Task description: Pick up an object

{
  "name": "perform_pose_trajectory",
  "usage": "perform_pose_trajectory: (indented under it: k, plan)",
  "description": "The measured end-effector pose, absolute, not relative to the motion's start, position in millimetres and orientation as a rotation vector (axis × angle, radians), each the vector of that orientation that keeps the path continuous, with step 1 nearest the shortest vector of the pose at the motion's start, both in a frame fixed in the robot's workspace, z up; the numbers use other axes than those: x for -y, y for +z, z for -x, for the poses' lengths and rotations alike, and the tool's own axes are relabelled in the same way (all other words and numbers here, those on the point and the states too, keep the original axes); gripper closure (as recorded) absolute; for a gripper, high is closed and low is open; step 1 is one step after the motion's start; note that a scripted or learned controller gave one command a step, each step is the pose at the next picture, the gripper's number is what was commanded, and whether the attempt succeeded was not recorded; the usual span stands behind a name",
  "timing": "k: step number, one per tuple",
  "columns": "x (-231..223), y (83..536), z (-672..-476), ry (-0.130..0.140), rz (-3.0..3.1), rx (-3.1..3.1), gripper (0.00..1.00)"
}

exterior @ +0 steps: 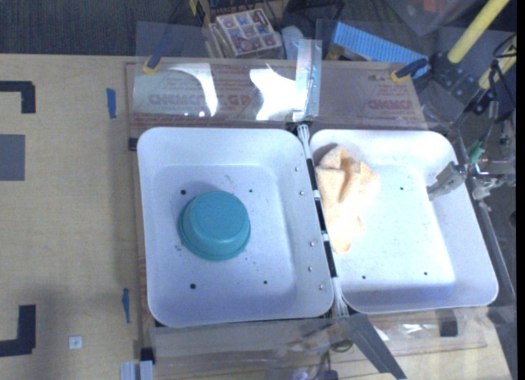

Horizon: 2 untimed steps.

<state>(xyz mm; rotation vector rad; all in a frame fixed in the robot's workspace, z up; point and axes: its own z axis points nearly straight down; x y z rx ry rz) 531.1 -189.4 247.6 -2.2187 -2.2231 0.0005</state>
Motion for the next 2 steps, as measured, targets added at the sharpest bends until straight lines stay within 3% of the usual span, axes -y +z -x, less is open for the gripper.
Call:
perform_pose_trajectory:
  k: [1, 2]
  plan:
    - [152, 250, -595.6, -0.002, 2.187, 2.261, 0.00]
    - [125, 180, -667.5, -0.002, 2.027, 2.407, 0.00]
